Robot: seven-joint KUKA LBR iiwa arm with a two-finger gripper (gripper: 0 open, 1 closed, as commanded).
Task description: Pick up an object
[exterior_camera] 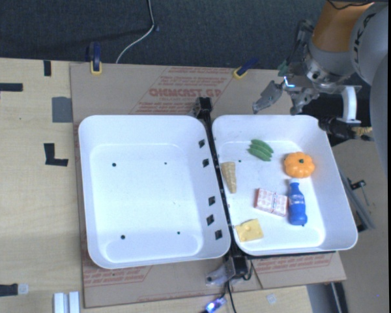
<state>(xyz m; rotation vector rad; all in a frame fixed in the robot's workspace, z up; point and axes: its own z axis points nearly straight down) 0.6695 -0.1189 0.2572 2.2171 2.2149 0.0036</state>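
Observation:
The right bin holds several small objects: a green pea pod, an orange pumpkin, a blue bottle, a pink-and-white packet, a yellow cheese wedge and a pale corn cob beside the divider. My gripper hangs above the back rim of that bin, well above the objects. Its two fingers are spread apart, open, with nothing between them. The pea pod lies closest to it, toward the front.
The left bin stands beside the right one, joined by a black clip strip. Both rest on a cardboard sheet. A white cable runs along the back. The arm's orange band is at the upper right.

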